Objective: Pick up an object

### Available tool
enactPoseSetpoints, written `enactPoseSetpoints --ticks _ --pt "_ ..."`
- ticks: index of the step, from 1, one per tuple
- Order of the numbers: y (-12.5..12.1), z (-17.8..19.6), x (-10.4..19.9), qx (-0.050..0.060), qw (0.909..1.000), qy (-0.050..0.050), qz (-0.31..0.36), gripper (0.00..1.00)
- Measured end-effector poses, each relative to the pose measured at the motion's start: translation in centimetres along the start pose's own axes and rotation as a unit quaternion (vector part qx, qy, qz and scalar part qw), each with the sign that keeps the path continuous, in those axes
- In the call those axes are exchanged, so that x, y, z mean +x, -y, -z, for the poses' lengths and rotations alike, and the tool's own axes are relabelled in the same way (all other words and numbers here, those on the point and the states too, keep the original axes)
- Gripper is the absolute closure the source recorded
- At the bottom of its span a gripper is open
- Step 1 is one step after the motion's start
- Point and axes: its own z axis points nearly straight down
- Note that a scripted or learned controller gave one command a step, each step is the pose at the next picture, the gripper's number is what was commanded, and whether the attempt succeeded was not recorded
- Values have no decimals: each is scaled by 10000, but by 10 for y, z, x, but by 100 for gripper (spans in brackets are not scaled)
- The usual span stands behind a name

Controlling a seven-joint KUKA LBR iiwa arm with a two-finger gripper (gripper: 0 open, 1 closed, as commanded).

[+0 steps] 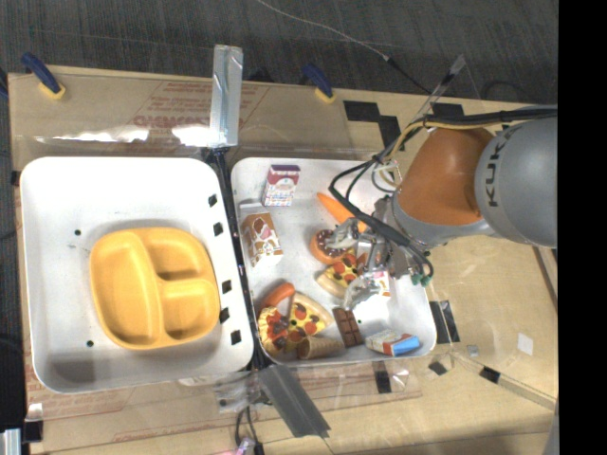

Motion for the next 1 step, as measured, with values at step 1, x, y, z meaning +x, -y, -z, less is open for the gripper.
enactPoseSetpoints --ticks 1 --pt "-23 -2 0 -6 9975 -23 -711 0"
